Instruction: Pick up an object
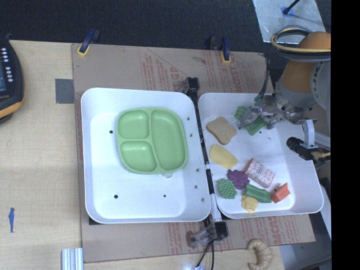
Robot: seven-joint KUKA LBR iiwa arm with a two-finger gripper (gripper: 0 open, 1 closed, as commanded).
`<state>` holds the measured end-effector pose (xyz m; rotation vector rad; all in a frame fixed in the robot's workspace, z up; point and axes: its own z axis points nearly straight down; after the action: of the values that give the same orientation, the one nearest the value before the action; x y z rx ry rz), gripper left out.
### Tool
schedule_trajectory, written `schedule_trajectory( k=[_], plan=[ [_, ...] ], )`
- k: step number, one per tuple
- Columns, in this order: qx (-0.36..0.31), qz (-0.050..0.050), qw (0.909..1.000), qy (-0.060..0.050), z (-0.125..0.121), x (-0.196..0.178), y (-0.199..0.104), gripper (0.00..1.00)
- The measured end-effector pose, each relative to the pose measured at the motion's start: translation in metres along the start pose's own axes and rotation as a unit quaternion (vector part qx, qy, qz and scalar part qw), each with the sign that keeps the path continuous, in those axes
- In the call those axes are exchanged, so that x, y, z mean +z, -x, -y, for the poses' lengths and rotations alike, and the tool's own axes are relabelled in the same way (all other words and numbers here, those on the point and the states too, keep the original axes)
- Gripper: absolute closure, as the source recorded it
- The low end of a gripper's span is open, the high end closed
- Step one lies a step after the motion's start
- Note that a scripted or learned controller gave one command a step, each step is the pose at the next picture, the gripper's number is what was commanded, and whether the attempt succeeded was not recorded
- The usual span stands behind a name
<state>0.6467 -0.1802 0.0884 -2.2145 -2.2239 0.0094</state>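
Two shallow white bins sit side by side on a cardboard-covered bench, seen from above at a slant. Nearest the viewer, a tan curled object [260, 253] lies on the cardboard outside the bins. In the right bin [304, 202], along its near edge, are a small yellow piece [249, 203], a dark green piece [257, 193], an orange-red block [280, 193] and a green knobbly toy [226, 188]. Just behind them lie a purple toy [238, 178] and a pink-and-white packet [260, 172]. Farther back come a yellow lump [223, 156], then a tan slice of toy bread [221, 130].

At the far end of the right bin, the gripper [260, 117] reaches in from the right, sitting directly over a green object [251, 125], with green showing on both sides of it. Whether it is clenched on the object or released cannot be told.

The left bin [101, 196] holds a light green divided plate [152, 140].
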Motion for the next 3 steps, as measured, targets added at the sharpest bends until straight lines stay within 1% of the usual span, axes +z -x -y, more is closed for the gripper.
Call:
schedule_trajectory(
  k=[1, 2, 3],
  plan=[
    [-0.002, 0.0, 1.0, 0.002, -0.01, -0.004, -0.032, 0.0],
    [-0.002, 0.0, 1.0, 0.002, -0.01, -0.015, -0.029, 1.0],
    [0.001, -0.001, 1.0, 0.001, 0.046, -0.06, -0.047, 1.0]
  ],
)
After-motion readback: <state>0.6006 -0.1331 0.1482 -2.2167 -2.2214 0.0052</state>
